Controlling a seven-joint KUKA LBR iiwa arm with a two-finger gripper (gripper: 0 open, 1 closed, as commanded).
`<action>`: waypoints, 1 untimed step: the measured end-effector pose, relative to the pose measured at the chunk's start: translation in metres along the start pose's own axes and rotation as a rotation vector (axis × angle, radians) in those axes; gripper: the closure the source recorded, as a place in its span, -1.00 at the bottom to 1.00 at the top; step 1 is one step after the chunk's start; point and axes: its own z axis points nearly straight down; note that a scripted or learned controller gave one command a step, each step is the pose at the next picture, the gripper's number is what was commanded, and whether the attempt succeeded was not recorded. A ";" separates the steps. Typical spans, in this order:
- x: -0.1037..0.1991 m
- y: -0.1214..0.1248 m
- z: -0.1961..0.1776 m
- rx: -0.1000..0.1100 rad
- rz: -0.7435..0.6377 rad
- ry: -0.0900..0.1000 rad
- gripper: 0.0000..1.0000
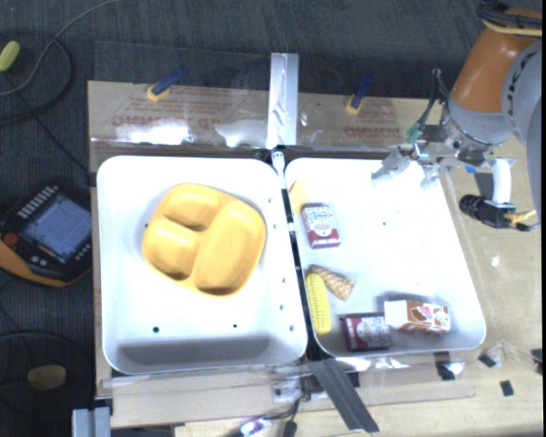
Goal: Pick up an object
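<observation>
The right bin (409,244) holds a small red and white box (319,225) near its left wall, a corn cob (318,302) and a tan wedge (336,284) below it, then a dark red packet (365,331) and a white and brown carton (419,317) along the front. The left bin (127,335) holds a large yellow lumpy thing (203,238). My gripper (406,163) hangs over the right bin's far right corner, above the bin floor and apart from every object. Nothing shows between its fingers.
A clear plastic sheet with yellow clips (164,84) lies behind the bins. A handheld pendant (45,235) sits on the floor to the left. The arm's orange band (491,71) rises at the upper right, beside the bin's right rim.
</observation>
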 end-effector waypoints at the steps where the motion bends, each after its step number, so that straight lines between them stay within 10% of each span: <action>1: 0.054 0.007 0.049 0.001 -0.011 -0.003 -1.00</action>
